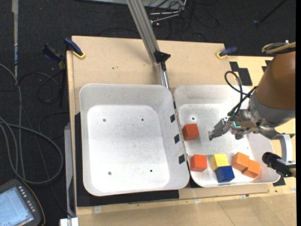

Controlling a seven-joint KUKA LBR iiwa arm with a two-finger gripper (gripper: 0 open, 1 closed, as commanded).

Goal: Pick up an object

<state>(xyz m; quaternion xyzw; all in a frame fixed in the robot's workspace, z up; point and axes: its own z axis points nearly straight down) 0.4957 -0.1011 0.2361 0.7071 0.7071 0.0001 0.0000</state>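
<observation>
So the claw (217,132) is hanging over the right bin (207,94), pointing left, and honestly I can't tell how it's set from this angle, it's just a dark blur. Nothing looks caught in it. Closest thing is an orange-brown cube (190,132) just to the left of the claw tip, apart from it. Below the claw, along the near wall, there's an orange block (198,162), then a yellow cube (218,161) touching a blue cube (225,173), and further right two more orange blocks (246,165) pressed together. The left bin (89,98) sits well off to the claw's left on the tabletop (113,55).
</observation>
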